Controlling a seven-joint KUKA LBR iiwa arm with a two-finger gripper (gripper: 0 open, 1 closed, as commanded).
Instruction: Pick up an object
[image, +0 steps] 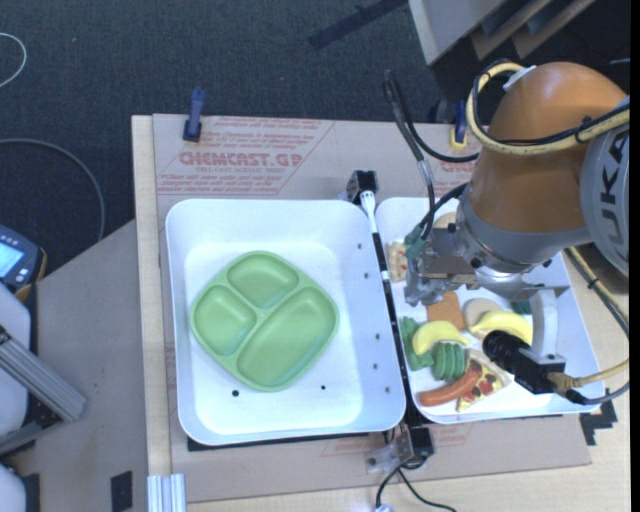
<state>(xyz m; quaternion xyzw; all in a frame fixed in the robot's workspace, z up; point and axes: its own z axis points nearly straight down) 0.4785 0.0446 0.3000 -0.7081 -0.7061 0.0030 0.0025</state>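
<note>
Camera view: two white bins on the bench. The left bin (190, 300) holds a green plate (264, 318) with three compartments, lying flat near its middle. The right bin (570, 330) holds a heap of toy food, crowded toward its near left: a yellow banana (436, 337), a second banana (503, 324) to its right, a green pod (447, 359) just beside the first banana, a red sausage (445, 389) at the near edge, and an orange piece (447, 312) touching the first banana on the far side.

Judgement on handling: these look like light, hollow plastic toys, stiff and smooth, so likely slippery and prone to roll or squirt out of a pinch. The first banana seems the best pick; take it across its middle, narrow way, where the curve is thickest. Neighbours touching it may be dragged along.

Arm pose: the arm comes in from the right, its orange band (540, 130) above the right bin, wrist pointing down. The gripper (432, 282) sits low over the far left part of the heap, just beyond the first banana. Whether it is spread or closed I cannot tell; the wrist hides it, and nothing can be seen held.
</note>
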